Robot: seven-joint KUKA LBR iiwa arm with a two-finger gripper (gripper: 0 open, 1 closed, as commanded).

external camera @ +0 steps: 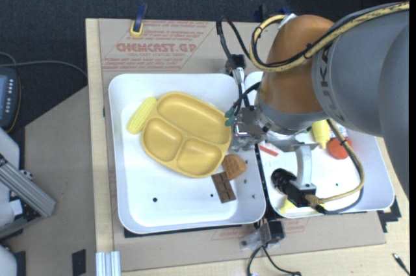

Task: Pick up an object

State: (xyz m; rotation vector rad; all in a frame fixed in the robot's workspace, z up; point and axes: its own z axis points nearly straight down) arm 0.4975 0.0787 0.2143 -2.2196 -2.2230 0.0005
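My arm (338,67) covers most of the right bin (380,187); my pincer (242,127) sits at the left bin's (123,138) right edge, and I cannot tell its state. The yellow tray (184,134) lies mid-bin, long axis running from far-left to near-right. I should descend squarely on its right rim. The brown block (223,188), probably chocolate, points at the bin's near edge.

Red print runs across the brown board (162,44) under the bins, just past the left bin's far edge. The big line reads "CHEMCAST GP". The smaller lines above and below it are too fine to read.
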